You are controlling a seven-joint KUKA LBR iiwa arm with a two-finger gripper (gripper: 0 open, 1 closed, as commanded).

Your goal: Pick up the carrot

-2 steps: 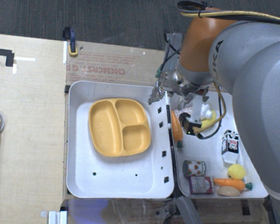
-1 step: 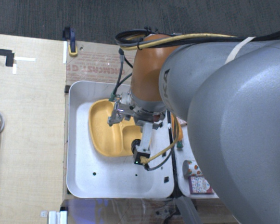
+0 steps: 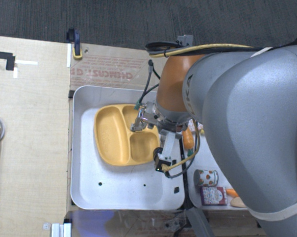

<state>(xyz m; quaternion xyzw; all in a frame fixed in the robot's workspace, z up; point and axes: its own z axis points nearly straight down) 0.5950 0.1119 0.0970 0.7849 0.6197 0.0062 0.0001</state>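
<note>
An orange, glossy thing [image 3: 189,139] that looks like the carrot lies at the left edge of the right bin, mostly hidden by the wrist. My gripper [image 3: 141,121] hangs just left of it, over the right part of the yellow divided plate [image 3: 112,138] in the left bin [image 3: 81,187]. The big grey arm covers most of the right bin. A second small orange piece [image 3: 232,192] peeks out from under the arm at the lower right; I cannot tell what it is.
In the right bin, below the arm, stand a small printed can [image 3: 206,177] and a red-and-white packet [image 3: 214,196], with a pale object [image 3: 239,202] beside them. A cardboard sheet [image 3: 109,69] lies behind the left bin. Bench surface extends to the left.
</note>
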